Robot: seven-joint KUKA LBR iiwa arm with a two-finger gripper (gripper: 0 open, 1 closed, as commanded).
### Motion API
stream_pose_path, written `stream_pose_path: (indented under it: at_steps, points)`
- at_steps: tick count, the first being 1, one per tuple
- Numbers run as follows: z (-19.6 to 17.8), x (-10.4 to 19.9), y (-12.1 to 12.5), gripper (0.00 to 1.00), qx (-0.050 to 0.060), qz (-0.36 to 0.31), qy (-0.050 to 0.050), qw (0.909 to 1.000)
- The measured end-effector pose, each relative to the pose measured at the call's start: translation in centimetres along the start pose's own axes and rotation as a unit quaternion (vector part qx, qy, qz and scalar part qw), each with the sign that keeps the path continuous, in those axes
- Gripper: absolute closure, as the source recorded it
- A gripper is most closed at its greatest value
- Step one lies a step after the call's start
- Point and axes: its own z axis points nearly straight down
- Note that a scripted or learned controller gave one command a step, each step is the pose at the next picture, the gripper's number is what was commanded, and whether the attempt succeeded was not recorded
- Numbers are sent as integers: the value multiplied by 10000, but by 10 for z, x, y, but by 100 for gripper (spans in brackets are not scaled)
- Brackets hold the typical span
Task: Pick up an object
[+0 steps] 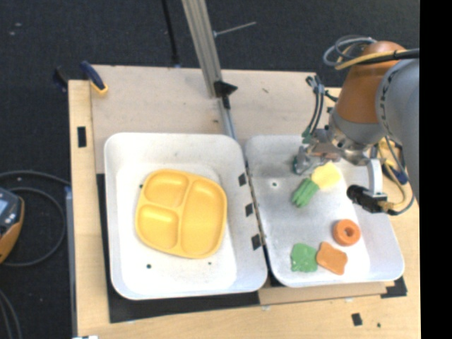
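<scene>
Nothing lifted yet, so the whole pick is still ahead. My pincer [308,158] hangs low at 12 o'clock in the right bin [282,260], just beside the yellow-and-green toy [316,183]. Can't tell its state from here.

White shallow bins [120,189]: two, side by side
Yellow divided plastic plate [181,212]: one
Yellow and green corn-shaped toy [316,183]: one, just beside the gripper
Round orange ring-shaped toy [346,232]: one
Flat green toy piece [304,258]: one
Flat orange toy piece [331,259]: one
</scene>
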Motion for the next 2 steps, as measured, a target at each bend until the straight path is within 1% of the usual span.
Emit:
stream_pose_path:
  at_steps: [1, 2]
  points:
    - [-57, -2, 12, 100, -17, -4, -2, 10000]
    - [-112, -4, 14, 100, -13, -8, -3, 10000]
